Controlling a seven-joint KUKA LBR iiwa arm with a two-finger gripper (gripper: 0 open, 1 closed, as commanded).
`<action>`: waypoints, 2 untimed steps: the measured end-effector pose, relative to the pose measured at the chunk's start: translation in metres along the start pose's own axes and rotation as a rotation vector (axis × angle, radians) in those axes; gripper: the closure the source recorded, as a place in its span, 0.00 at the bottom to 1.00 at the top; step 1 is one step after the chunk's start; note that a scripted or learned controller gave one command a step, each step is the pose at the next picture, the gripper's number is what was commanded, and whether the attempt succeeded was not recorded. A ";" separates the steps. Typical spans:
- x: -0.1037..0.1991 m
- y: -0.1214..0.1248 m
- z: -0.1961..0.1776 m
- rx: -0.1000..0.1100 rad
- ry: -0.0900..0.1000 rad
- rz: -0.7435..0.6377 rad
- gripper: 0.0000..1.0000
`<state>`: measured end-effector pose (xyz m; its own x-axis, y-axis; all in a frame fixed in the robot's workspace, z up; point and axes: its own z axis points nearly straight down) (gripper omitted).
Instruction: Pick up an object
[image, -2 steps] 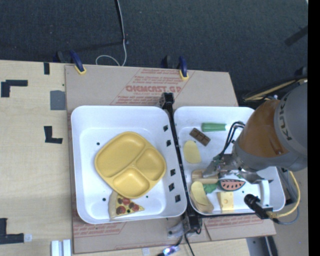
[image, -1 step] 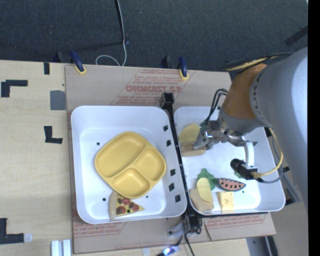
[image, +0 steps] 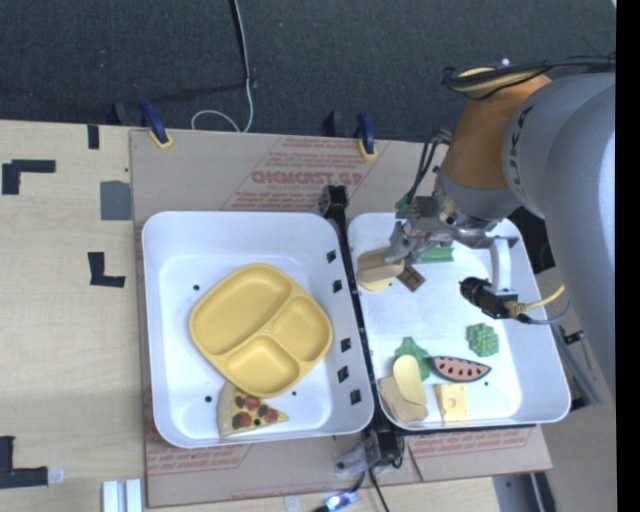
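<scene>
My gripper (image: 402, 258) hangs over the left part of the right bin (image: 530, 300), close to the divider. It is shut on a tan and cream toy food piece (image: 376, 270) that has a brown end (image: 412, 279). The piece sticks out to the left of the fingers, above the bin's left rim. More toys lie lower in this bin: a green broccoli (image: 483, 339), a watermelon slice (image: 461, 369), a green and yellow fruit (image: 407, 368), a bread slice (image: 400, 402) and a cheese cube (image: 453, 403).
The left bin (image: 170, 300) holds a yellow divided plate (image: 262, 327) and a pizza slice (image: 248, 411) at its front edge. A black cable with a connector (image: 487, 295) hangs from the wrist over the right bin. Bare white floor shows in the right bin's middle.
</scene>
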<state>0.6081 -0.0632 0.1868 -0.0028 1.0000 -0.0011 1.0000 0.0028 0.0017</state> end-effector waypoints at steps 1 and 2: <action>-0.034 -0.015 -0.023 0.003 0.001 0.002 1.00; 0.012 0.028 -0.024 0.002 0.001 0.002 1.00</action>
<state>0.6359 -0.0509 0.2110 -0.0010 1.0000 0.0003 1.0000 0.0010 -0.0006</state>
